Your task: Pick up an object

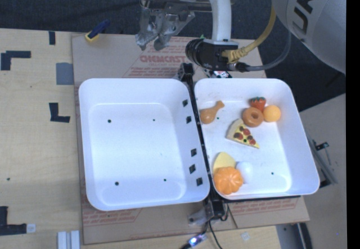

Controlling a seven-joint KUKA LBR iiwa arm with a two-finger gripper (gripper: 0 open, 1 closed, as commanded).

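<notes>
My gripper (156, 40) hangs high above the bench behind the back edge of the left bin (90, 93), its fingers close together with nothing between them. In the right bin (292, 102) lie toy foods: a chicken drumstick (211, 112), a pizza slice (243, 134), a donut (252, 117), an orange ball (271, 113), a small strawberry (257, 102), a yellow wedge (223, 161), a white egg (246, 170) and an orange pumpkin (228, 180).
The bins sit on a brown cardboard sheet (112, 57) on the wooden bench. A blue and yellow item (97, 30) lies at the back left of the cardboard. Black tape marks (56, 114) dot the bench on the left.
</notes>
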